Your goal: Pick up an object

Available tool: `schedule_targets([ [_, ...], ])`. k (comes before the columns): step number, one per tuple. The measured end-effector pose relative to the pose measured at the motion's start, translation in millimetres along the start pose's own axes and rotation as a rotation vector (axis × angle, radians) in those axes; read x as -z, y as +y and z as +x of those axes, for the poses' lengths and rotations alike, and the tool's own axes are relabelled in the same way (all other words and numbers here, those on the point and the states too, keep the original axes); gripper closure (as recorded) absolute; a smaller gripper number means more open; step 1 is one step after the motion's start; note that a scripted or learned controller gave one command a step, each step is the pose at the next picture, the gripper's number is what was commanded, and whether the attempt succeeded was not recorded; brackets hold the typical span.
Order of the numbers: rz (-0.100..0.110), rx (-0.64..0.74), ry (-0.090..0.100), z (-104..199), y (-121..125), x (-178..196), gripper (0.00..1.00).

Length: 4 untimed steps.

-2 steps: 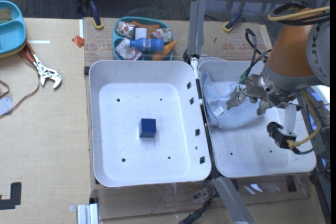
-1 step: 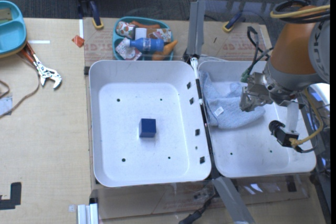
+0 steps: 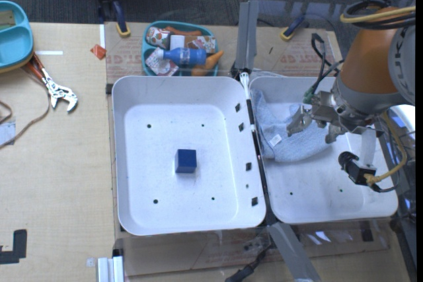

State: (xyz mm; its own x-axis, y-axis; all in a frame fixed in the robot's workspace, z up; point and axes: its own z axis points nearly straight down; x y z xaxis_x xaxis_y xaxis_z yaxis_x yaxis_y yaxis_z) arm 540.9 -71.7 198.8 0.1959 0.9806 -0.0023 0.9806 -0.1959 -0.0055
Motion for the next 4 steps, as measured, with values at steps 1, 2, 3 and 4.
schedule_targets([
  [1,-0.003,-0.175,0.0,-17,85,-36,0.0],
  [2,-0.006,-0.009,0.0,-94,78,-1,0.0],
  [3,-0.002,-0.145,0.001,-66,44,29,0.0],
  [4,-0.007,0.019,0.002,-49,28,-106,0.0],
])
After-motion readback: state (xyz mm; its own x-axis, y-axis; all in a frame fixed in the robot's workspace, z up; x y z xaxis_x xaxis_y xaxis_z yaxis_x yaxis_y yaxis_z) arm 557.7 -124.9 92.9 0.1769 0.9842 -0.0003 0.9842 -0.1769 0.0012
